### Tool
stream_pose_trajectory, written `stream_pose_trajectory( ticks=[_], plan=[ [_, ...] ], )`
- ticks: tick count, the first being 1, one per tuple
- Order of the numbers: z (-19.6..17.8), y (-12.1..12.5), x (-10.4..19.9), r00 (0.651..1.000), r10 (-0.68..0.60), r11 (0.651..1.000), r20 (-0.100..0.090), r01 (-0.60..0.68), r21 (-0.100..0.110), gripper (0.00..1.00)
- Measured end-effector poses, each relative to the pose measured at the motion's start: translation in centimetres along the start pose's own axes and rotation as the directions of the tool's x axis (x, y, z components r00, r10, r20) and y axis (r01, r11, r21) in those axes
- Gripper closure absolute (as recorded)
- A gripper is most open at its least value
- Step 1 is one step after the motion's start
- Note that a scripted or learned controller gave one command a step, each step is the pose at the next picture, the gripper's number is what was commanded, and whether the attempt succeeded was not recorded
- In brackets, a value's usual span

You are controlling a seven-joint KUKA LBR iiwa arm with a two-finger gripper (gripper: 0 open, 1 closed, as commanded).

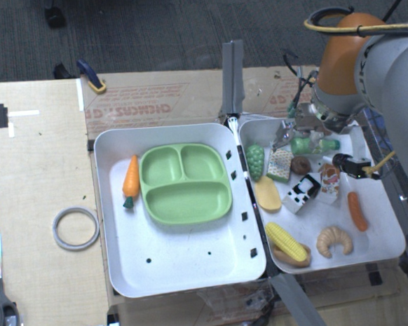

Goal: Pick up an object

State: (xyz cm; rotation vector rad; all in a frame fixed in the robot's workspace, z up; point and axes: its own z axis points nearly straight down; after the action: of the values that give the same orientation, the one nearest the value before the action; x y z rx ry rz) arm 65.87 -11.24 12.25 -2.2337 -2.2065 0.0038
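Note:
The right bin [380, 250] holds many toy foods: a green bottle [316, 144], a bumpy green piece [256, 159], a speckled wedge [280, 164], a brown lump [300, 164], a black-and-white box [301, 191], a small carton [330, 182], a red sausage [357, 211], a corn cob [285, 239] and a croissant [334, 240]. My gripper [289, 131] hangs low at the bin's far end, just left of the green bottle and above the speckled wedge. Nothing is visibly held in it.
The left bin [127, 263] carries a green divided plate [186, 183] and a carrot [130, 176] beside it. A pale yellow piece [268, 195] lies by the divider. On the bench to the left lie a tape ring [75, 228] and scissors [3, 312].

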Motion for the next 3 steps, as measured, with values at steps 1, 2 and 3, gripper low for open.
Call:
stream_pose_trajectory(
  ticks=[1, 2, 3],
  plan=[
    [-6.7, -4.5, 3.3, 0.974, -0.228, 0.974, 0.0, 0.228, 0.001, 0.0],
    [3.3, -7.0, -0.7, 0.91, -0.415, 0.91, -0.001, 0.415, 0.0, 0.0],
    [3.3, -1.2, -2.5, 0.867, -0.498, 0.866, -0.029, 0.498, 0.034, 0.0]
  ],
)
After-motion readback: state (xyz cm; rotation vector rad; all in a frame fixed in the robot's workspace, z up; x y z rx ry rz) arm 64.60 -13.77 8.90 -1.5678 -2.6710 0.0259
